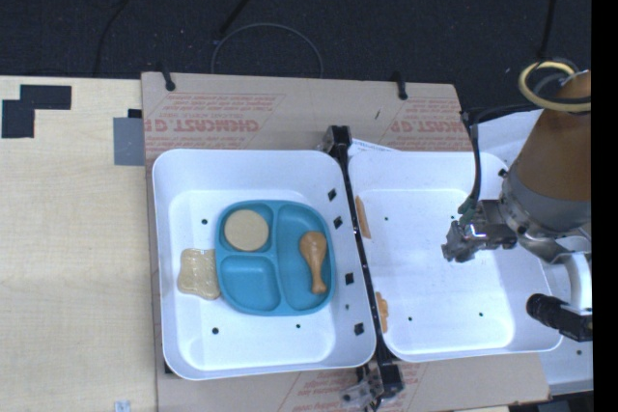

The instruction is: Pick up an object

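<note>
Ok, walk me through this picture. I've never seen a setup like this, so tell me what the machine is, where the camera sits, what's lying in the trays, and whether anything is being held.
The camera is fixed above a bench and looks down at a slant. The grey and orange shape on the right is a robot arm, and its gripper hangs over the right white bin. I cannot see anything between its fingers. The left white bin holds a blue divided plate. On the plate lie a round tan patty and a toy drumstick. A pale slice like bread lies beside the plate's left edge. Two small orange pieces sit along the right bin's left wall.
</note>
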Controlling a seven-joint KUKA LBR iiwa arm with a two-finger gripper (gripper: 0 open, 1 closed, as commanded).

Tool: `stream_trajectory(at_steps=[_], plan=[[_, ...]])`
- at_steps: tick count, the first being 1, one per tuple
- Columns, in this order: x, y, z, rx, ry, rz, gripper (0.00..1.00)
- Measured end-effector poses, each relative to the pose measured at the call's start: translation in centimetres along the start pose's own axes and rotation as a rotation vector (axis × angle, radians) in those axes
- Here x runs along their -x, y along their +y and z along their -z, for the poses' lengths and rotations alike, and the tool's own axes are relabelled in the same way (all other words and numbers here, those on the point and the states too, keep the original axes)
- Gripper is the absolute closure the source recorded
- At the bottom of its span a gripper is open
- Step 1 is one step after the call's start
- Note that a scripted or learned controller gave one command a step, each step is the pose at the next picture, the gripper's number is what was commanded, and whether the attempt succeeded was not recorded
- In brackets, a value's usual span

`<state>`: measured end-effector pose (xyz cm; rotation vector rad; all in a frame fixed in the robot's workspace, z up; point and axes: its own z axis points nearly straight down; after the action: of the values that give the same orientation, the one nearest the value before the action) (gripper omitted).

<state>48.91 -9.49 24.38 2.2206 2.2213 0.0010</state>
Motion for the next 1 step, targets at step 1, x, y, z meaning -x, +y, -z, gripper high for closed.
stream_trajectory(at_steps=[1], plan=[[-4.31, 2.5, 0.65, -0.002, 0.001, 0.004, 1.0]])
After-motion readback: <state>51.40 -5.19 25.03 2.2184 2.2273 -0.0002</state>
